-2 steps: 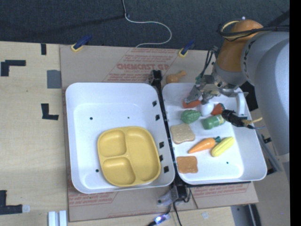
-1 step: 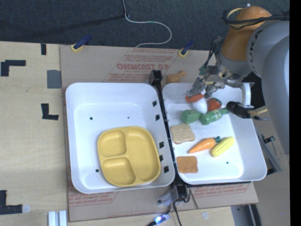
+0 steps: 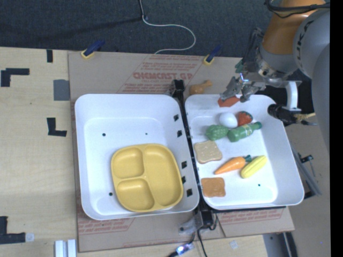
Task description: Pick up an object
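Camera view, lower left of the frame: a yellow divided plate (image 3: 146, 176) is seen in the left bin (image 3: 88, 114). Toast (image 3: 213, 187), a carrot (image 3: 231, 165) and corn (image 3: 253, 166) are scattered in the right bin (image 3: 284, 167). At upper right, a small red-orange object (image 3: 231, 100) is clenched between the jaws of the gripper (image 3: 236, 91), above that bin's far rim.

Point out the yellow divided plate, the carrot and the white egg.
yellow divided plate (image 3: 147, 176), camera view, on the ridge where its compartments meet.
carrot (image 3: 230, 165), camera view, middle of its orange body.
white egg (image 3: 228, 120), camera view, centre of its shell.
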Motion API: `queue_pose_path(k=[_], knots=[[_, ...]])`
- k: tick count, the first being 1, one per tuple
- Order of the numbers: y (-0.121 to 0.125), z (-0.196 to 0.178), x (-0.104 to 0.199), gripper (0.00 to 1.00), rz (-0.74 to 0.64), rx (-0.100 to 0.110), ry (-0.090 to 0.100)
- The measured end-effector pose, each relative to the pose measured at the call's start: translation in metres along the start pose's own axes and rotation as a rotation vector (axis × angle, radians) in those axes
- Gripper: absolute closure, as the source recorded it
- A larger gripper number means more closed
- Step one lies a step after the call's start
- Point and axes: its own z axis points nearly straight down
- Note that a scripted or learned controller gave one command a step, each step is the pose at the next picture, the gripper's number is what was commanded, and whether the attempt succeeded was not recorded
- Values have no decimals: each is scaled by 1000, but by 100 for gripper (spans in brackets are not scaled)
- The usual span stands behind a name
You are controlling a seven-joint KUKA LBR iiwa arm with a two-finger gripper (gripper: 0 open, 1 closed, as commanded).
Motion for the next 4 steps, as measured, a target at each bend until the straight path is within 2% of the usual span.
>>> queue_pose_path(k=[2, 3, 4], knots=[[-30, -11, 89, 100, -5, 5, 2], [-37, 4, 144, 100, -5, 7, 1], [-39, -16, 141, 100, 0, 4, 1]])
